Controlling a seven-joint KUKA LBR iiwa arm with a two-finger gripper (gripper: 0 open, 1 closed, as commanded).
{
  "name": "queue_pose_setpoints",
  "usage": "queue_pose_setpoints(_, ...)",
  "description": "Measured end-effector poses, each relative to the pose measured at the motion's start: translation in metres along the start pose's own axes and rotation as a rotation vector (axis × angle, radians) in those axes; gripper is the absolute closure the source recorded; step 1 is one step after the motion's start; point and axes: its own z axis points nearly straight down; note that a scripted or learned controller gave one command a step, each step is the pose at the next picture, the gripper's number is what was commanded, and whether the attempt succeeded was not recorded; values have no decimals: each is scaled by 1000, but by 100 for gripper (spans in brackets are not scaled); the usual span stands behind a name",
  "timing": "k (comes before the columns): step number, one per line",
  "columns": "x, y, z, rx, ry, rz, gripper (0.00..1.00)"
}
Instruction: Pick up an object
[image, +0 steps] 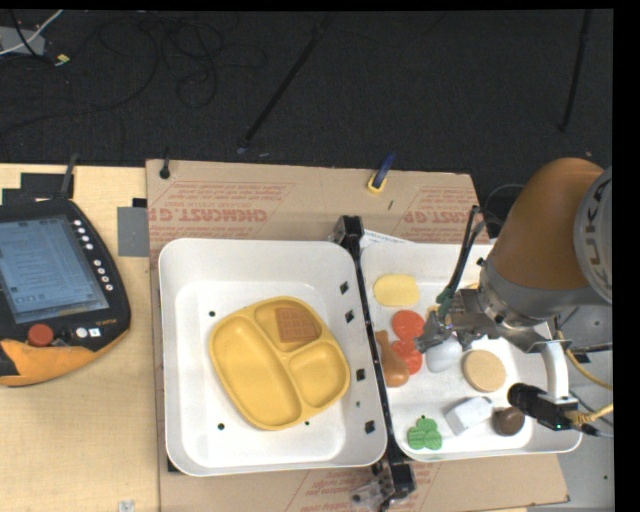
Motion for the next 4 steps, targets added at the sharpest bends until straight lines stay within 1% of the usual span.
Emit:
queue_pose_setpoints(1, 43, 26, 10, 0, -1, 0, 100)
queue_pose_setpoints(2, 82, 55, -5, -3, -1, 0, 100)
queue_pose_setpoints(3, 137, 77, -17, -2, -1, -1, 100)
queue_pose_setpoints(4, 148, 75, -13, 1, -3, 4, 100)
